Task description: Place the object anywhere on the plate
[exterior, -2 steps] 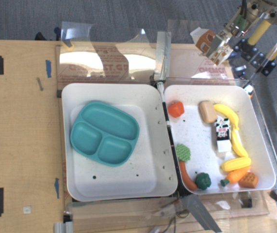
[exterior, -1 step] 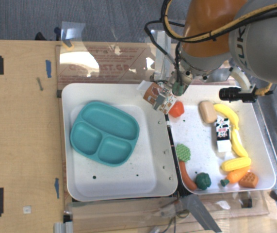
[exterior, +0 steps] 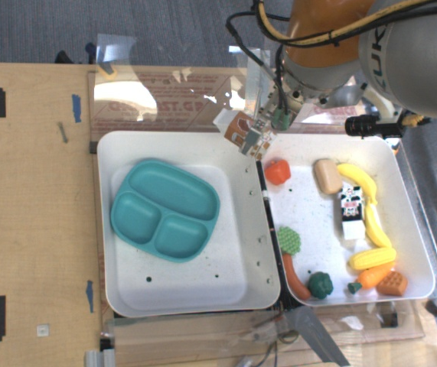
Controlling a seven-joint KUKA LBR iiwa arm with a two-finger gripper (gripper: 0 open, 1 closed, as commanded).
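Camera view: claw point(exterior: 258, 134) at bins' shared far edge, maybe gripping small brown object point(exterior: 239, 132); plate point(exterior: 165, 209) lies near-left.

Teal plate point(exterior: 165, 209) in a white bin point(exterior: 119, 281); yellow banana point(exterior: 365, 197), orange tomato point(exterior: 278, 171)

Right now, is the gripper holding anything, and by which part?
It seems so: the gripper has a small brown and white carton at its fingertips, apparently pinched at its right end, above the bins' shared rim. The blur prevents certainty.
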